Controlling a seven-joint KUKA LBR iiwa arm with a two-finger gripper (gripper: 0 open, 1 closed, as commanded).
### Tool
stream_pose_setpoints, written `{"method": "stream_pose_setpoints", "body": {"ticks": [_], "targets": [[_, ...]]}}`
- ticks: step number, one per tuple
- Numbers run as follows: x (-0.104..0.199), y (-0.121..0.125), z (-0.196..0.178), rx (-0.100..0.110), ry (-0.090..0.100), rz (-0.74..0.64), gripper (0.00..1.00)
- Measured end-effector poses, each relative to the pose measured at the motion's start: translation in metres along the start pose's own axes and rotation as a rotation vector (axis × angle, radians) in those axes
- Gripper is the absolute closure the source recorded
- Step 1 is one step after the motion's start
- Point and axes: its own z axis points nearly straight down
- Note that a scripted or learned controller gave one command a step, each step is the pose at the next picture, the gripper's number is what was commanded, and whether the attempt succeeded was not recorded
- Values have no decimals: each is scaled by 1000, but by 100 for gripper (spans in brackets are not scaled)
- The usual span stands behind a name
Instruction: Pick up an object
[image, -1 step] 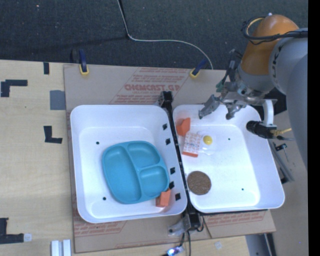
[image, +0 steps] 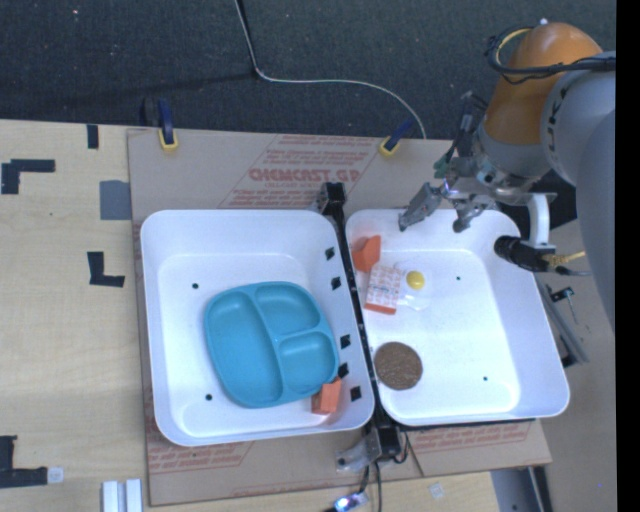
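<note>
Several loose objects are seen in the right bin (image: 520, 330), gathered near the divider (image: 345, 290) between the two bins. An orange block (image: 366, 251) lies just beside the divider at the bin's far left, with a clear packet bearing red print (image: 383, 289) touching its near side. A small yellow ball (image: 415, 281) sits at the packet's right edge. A brown round disc (image: 398, 365) lies nearer the front, apart from the packet. The right half of this bin's floor is left open.

The gripper (image: 440, 214) is held over the far rim of the right bin, beyond the packet and well apart from it. Its two fingers are spread apart, and nothing is seen between them.

In the left bin (image: 175, 300), a blue divided tray (image: 268, 343) takes up much of the floor. A second orange block (image: 326, 398) is wedged at the tray's near right corner, close to the divider.
</note>
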Motion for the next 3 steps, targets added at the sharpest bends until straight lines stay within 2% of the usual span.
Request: {"method": "stream_pose_setpoints", "body": {"ticks": [1,2,3], "targets": [[3,-4,44,4,0,0,0],[4,-3,105,5,-4,1,0],[-2,-2,115,3,-6,1,0]]}}
